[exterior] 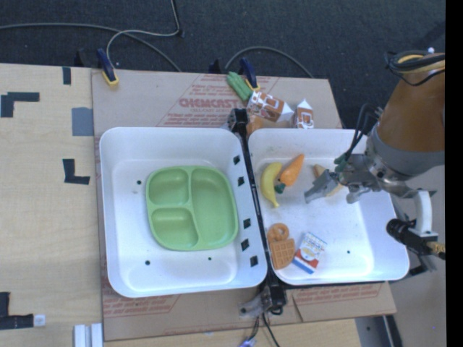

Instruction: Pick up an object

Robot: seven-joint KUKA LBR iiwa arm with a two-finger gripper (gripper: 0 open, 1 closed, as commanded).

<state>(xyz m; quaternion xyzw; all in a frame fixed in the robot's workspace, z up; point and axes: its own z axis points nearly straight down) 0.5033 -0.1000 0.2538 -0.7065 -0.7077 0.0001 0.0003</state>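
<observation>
- We see the end effector (323, 187) low over the right bin (376, 266), near the middle of that bin's far half, with its grey fingers (315, 191) spread apart and nothing between them.
- Candidate objects lie in the right bin: a banana (270, 183) and a carrot (291, 169) toward its far-left corner, a waffle (281, 252) and a small carton (310, 252) toward its near edge.
- A small tan piece (319, 170) lies just beside the fingers; we cannot tell what it is.
- The left bin (119, 215) carries a green divided plate (192, 208).
- We judge the pick not yet made: approach looks done, while closing on something and lifting it remain.
</observation>
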